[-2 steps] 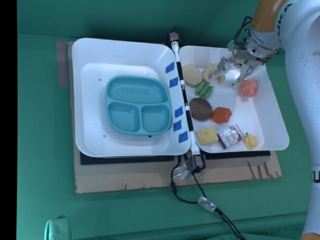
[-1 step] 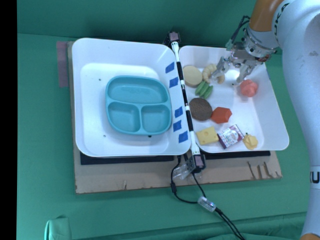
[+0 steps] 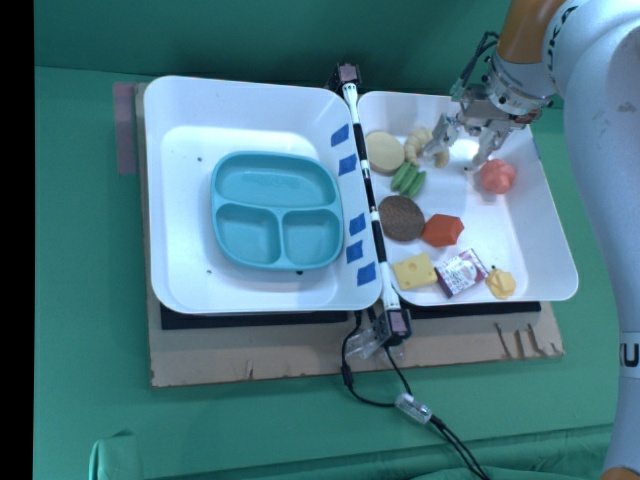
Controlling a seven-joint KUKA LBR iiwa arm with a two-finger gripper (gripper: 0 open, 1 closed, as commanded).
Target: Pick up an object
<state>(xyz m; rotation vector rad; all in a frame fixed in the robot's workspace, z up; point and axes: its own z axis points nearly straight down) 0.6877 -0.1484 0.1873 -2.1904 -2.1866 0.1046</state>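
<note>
Open floor is seen along the right bin's (image 3: 545, 223) right side; toy foods (image 3: 402, 218) are crowded against its left wall.

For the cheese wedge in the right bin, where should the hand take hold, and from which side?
Grip the cheese wedge across its two long flat faces, coming straight down from above. It lies flat near the bin's front, with the divider close on one side and the small printed packet close on the other, so a sideways approach looks cramped. The hand is open above the bin's far end.
</note>
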